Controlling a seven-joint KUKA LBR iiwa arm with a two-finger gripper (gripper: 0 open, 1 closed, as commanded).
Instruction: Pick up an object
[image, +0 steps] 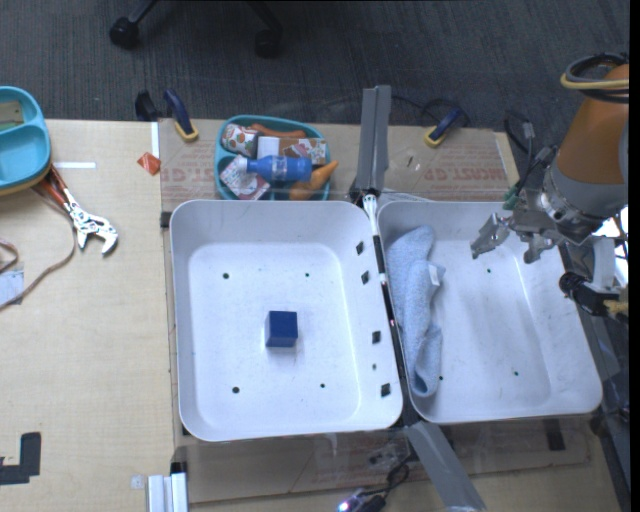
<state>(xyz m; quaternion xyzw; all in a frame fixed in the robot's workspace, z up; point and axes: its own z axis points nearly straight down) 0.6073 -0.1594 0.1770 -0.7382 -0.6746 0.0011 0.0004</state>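
I hover above the right bin (560, 300), near the crumpled blue cloth (412, 300), poised to descend; whether my jaws are spread I cannot tell.

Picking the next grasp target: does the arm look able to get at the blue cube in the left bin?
Probably yes. The blue cube sits alone on the left bin's open floor, nothing over it; the hand hangs above the right bin.

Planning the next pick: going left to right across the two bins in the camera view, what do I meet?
Blue cube in the left bin → light blue cloth along the right bin's left wall → end effector over the right bin's far right corner.
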